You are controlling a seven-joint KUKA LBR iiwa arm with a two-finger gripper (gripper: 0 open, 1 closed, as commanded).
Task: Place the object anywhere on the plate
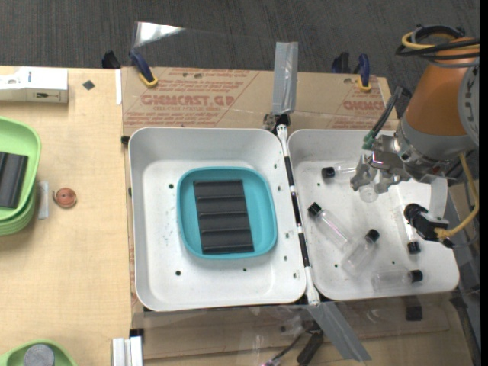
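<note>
Gripper [367,180] positioned low over right bin [435,280], among scattered clear vials [329,224]. Jaw state: cannot tell. Teal plate [267,204] located in left bin [152,227], bearing black ridged insert [223,216].

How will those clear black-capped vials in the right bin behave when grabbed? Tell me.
The vials look like smooth clear cylinders lying on their sides, so they probably roll when nudged. They seem small and light, likely slippery between the gripper fingers.

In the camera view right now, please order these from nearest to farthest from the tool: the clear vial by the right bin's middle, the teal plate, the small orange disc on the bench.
1. Clear vial, in the right bin, below-left of the tool.
2. Teal plate, in the left bin.
3. Orange disc, on the wooden bench at far left.
</note>
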